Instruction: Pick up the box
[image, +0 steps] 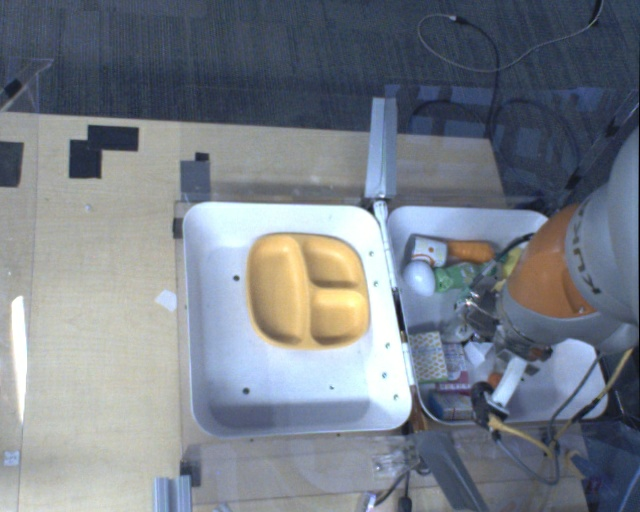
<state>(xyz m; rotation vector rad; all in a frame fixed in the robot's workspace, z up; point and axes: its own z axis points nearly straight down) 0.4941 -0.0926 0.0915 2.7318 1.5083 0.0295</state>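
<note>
Looks like the reach-and-grasp step to me: the arm (575, 265) is down in the right bin (560, 395), lower right of the frame, over a pile of clutter. The gripper (482, 345) sits in the middle of it, and I can't tell its state or what it's touching. The box (432, 357) (my guess, the patterned one) lies just left of it. The yellow tray (306, 290) fills the left bin (215, 330). Next move needs a clean close on the box, then a lift.
</note>
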